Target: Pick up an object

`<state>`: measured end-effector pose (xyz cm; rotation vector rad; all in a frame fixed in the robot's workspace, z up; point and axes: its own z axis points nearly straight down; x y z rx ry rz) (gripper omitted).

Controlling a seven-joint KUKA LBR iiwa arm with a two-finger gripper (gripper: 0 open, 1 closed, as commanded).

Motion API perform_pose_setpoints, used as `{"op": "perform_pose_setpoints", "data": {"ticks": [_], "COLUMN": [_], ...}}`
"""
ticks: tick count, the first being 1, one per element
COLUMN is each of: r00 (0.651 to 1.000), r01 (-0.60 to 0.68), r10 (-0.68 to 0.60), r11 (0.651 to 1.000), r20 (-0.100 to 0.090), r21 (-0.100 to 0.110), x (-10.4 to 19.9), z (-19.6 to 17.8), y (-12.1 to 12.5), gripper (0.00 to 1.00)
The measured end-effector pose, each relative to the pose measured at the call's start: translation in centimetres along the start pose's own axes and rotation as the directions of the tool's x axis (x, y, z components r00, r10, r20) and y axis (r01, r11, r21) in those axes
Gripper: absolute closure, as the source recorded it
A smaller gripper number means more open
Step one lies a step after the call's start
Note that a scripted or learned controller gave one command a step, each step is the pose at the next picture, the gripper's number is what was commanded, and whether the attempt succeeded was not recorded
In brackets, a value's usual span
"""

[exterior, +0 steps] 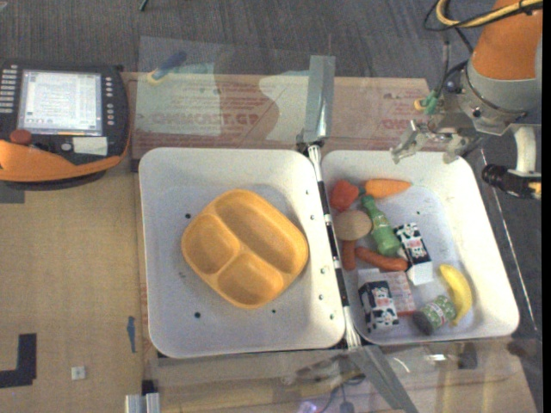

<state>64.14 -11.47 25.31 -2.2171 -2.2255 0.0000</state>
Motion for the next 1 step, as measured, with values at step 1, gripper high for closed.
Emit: {"op": "perform_pose_setpoints", "data": {"ticks": [1], "r00": [0.929], "r01": [0.371], "r10": [-0.371], "r11": [0.929], "r20": [0.001], "r21": [-0.002], "x": [-0.17], "z": [12.88], "y": [2.61], "gripper": [0.0]}}
